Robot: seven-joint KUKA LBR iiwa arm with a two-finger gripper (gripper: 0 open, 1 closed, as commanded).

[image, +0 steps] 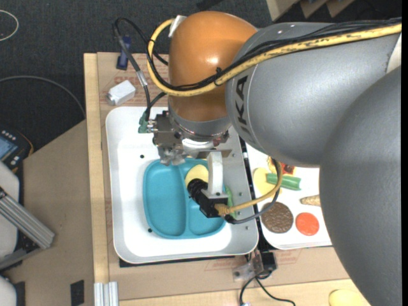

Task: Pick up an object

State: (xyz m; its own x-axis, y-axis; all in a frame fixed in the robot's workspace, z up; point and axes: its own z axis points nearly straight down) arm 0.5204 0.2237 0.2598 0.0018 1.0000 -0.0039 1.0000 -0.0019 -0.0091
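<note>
Blue dish (166,199) is lying in the left bin (120,183), gripper (171,155) is hovering over its far rim, open or closed I can't tell; I'd be descending straight, clearing the yellow piece (198,171).

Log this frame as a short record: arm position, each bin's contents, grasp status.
arm: over left bin, gripper low at teal dish far rim
left bin: teal dish, two compartments; yellow item partly hidden
right bin: green piece, brown disc, orange disc
grasp: nothing visibly held
</note>
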